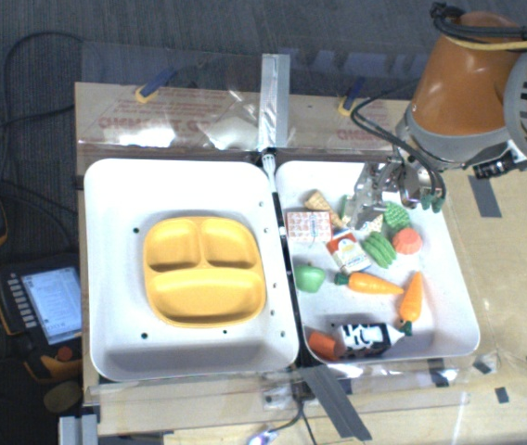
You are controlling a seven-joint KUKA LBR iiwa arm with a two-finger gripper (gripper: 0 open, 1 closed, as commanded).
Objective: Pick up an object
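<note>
Gripper [367, 202] hangs low over the upper part of the right bin [463, 318], under the arm's orange band [458, 82] — its metal fingers point down and left, but glare and clutter blur them, so whether they are spread or pressed together cannot be told, and nothing can be seen held between them. Its tip sits just beside a tan piece [319, 201] and close above a red-and-white carton [344, 248]. A patterned box [307, 224] lies to its left by the bin divider. To its right are a green ridged piece [396, 216], a red ball [408, 240] and another green piece [379, 248]. Lower down lie a green pepper [310, 278], two carrots [375, 284] [412, 297], a black-and-white item [366, 336] and an orange-red piece [322, 345]. The left bin [115, 193] holds a yellow tray [205, 269] — well apart from the gripper.
</note>
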